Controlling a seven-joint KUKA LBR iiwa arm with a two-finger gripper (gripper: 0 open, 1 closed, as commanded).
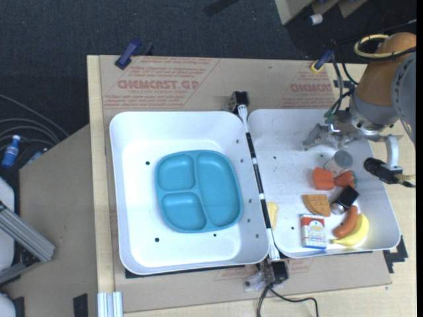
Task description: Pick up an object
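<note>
My gripper [325,147] hangs over the back part of the right bin [284,137], open, with nothing between its fingers. Just in front of it lie an orange-red piece [323,177] and a small red piece [344,177]. Nearer the front are a tan waffle-like wedge [317,205], a black cylinder with a silver end [344,199], a reddish sausage [347,222], a yellow banana [357,234] and a small red-and-white box [312,232].
The left bin [132,137] holds a blue divided plate [197,190]. A small yellow piece [272,212] lies against the divider between the bins. The arm [383,78] comes in from the upper right, over the right bin's back corner.
</note>
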